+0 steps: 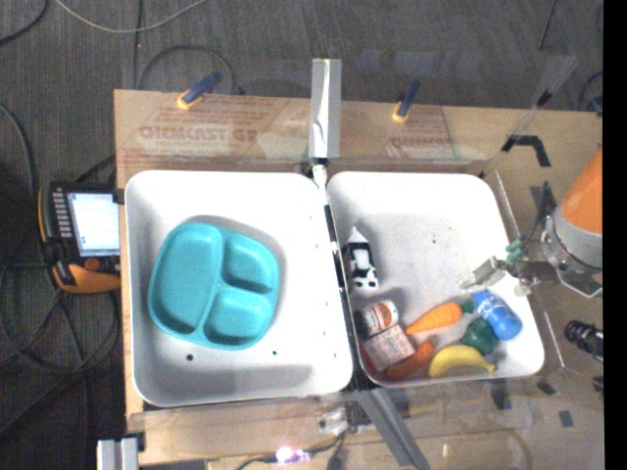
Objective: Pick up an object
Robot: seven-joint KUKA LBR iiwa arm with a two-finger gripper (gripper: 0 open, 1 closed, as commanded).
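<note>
Turquoise plastic, a three-part plate, lies in the left white bin, while the right bin holds a small black-and-white cow figure near its left wall and, crowded into its near right corner, a red-labelled can, an orange carrot, a yellow banana, a green piece and a blue bottle. At the right rim of that bin the gripper hangs just above the blue bottle and carrot with nothing seen between its fingers, and how wide the jaws stand I cannot tell.
</note>
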